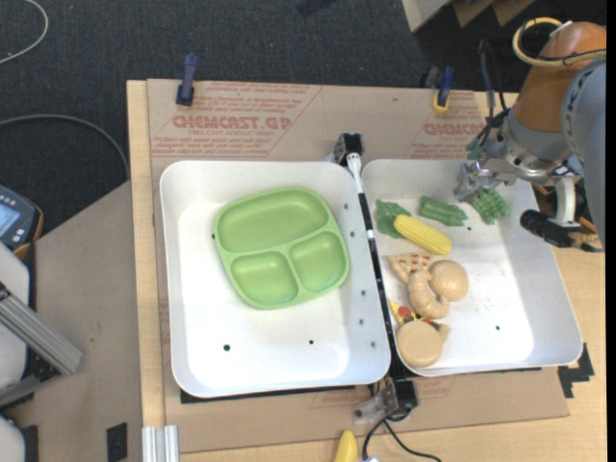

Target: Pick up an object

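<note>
Bright, even overhead light; the 2 white bins (192,287) run close to overexposed, with soft glare on the green tray (279,248); shadows are faint and short under the food items; focus is fairly sharp centrally, slightly softer and grainy toward the dark floor (96,27).

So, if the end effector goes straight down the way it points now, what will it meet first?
Most likely the small dark green toy vegetable lying just under the end effector in the right white bin. Depth is hard to judge from this slanted view, so it could land on the bin floor beside it.
</note>
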